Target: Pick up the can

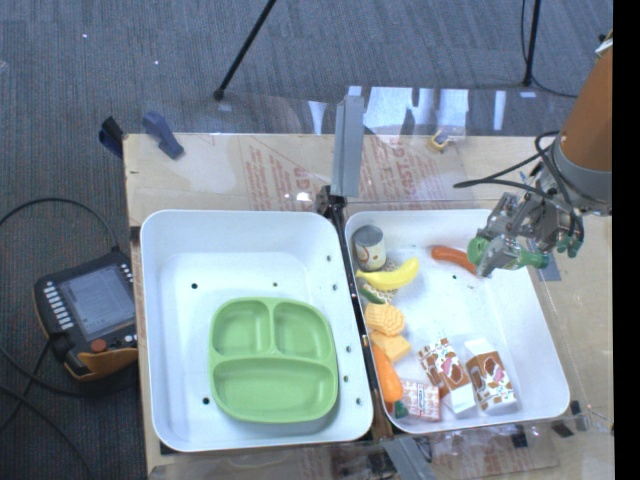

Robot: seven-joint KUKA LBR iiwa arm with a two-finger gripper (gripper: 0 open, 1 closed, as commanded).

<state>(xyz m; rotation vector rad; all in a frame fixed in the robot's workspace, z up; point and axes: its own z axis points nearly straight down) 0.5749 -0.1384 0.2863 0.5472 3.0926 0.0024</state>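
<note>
One can (369,247) stood upright at the back left corner of the right bin (530,320), untouched, so the pickup had not begun as far as could be judged. It was a small cylinder with a dull metal lid and a pale printed label. A smooth yellow banana (391,275) lay touching its base on the right, and below that sat a ridged orange-yellow toy food (384,319) and an orange carrot (387,375) along the bin's left wall. A red-orange sausage-like piece (453,258) lay well to the can's right. Near the front lay three small printed cartons (465,376).

Over the right side of that bin hovered the end effector (512,246), well apart from the can; whether it was spread or closed could not be told. Reaching across, closing on the can and lifting all remained.

The left bin (165,268) of glossy white plastic held a matte green divided plate (272,359). The bench (230,173) was brown board.
</note>
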